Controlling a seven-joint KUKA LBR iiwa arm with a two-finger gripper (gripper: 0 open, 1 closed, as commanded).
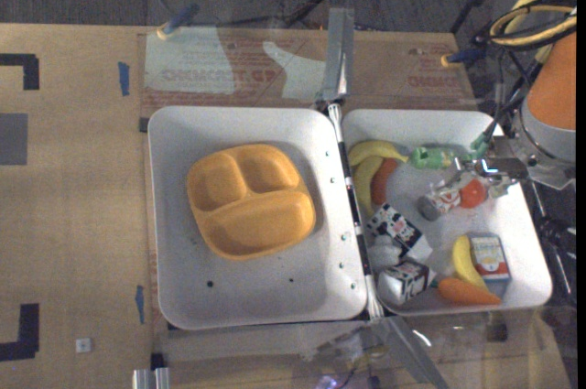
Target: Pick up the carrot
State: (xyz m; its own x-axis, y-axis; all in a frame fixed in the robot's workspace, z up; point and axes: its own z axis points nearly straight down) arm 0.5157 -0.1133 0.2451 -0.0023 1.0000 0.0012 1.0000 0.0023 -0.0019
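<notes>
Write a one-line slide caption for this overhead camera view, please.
Robot arm reaching over the right bin, where the carrot lies near the front edge; an orange divided plate sits in the left bin.

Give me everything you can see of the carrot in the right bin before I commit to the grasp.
The carrot is a smooth, plain orange piece, plastic-looking, tapering to a point at its right end. It lies flat along the near wall of the right bin, close to the near-right corner. A banana and a small blue-and-white carton sit right behind it, seemingly touching; a black-and-white carton is at its left end. The gripper is well away from it.
</notes>
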